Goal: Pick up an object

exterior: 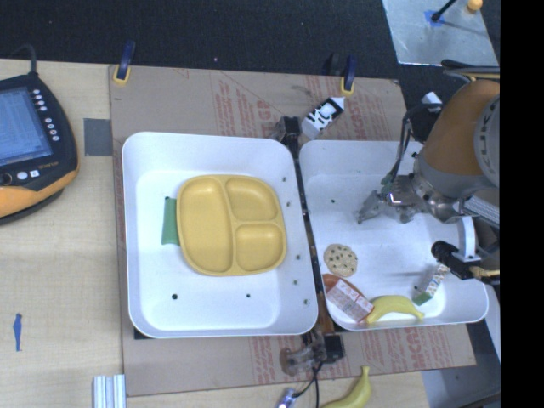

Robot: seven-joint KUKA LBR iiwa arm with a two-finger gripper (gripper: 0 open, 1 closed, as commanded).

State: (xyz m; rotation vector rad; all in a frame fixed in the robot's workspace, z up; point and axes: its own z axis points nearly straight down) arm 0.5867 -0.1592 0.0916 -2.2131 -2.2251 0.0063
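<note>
The pincer (387, 206) hangs open, gripping nothing; the cookie (340, 259) lies below-left of it, so a straight descent likely misses.

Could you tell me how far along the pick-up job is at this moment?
Nothing looks picked yet. The gripper hangs over bare floor of the right bin, nothing between its fingers. The cookie, banana and wrapped snack lie near the front, so the grasp remains.

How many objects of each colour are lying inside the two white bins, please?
Yellow: 2, the divided tray and the banana.
Green: 1, a flat piece tucked under the tray's left edge.
Brown: 1, the cookie.
Red and white: 1, the packet.
Total: 5
</note>
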